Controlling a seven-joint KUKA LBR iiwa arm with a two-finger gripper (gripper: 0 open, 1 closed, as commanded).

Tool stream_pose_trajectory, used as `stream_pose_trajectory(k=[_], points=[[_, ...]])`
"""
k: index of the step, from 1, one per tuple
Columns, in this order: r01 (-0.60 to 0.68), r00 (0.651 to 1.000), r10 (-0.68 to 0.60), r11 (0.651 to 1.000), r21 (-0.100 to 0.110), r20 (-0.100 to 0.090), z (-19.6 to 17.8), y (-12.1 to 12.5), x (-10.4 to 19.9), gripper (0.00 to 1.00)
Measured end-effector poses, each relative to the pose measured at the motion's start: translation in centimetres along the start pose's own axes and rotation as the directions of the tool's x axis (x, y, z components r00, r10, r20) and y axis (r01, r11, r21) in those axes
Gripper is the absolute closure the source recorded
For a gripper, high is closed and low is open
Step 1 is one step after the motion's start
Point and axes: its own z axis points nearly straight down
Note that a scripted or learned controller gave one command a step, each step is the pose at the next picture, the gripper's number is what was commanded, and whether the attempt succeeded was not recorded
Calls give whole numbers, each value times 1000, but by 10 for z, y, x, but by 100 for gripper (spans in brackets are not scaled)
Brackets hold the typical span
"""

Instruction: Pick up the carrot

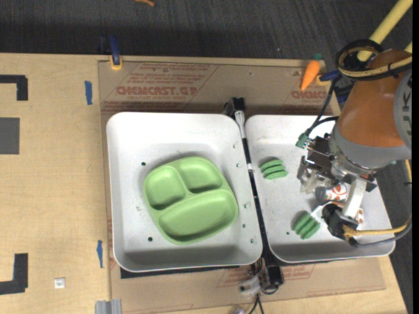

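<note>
The grey arm with its orange band reaches in from the right and hangs over the right bin (281, 133). Its gripper (325, 191) points down near the bin's middle right, and the wrist and cables cover much of it. A small orange and white patch (337, 190) shows right under the gripper. It may be the carrot, but most of it is hidden. I cannot tell whether the gripper is touching it.
Two green ridged pieces lie in the right bin, one (273, 169) at the left and one (306, 226) near the front. A green divided plate (190, 198) sits in the left bin (124, 175). An orange tapered object (309, 76) rests beside a blue clamp behind the right bin.
</note>
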Motion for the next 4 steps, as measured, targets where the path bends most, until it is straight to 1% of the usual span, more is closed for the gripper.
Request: stream_pose_trajectory(k=[1,2,3,4], points=[[-236,972,236,972,6,2,65,-25,39,100],[-145,989,145,989,2,0,17,-48,92,100],[43,999,-43,999,0,0,-12,-50,97,100],[-5,1000,5,1000,2,1,-7,7,-15,100]])
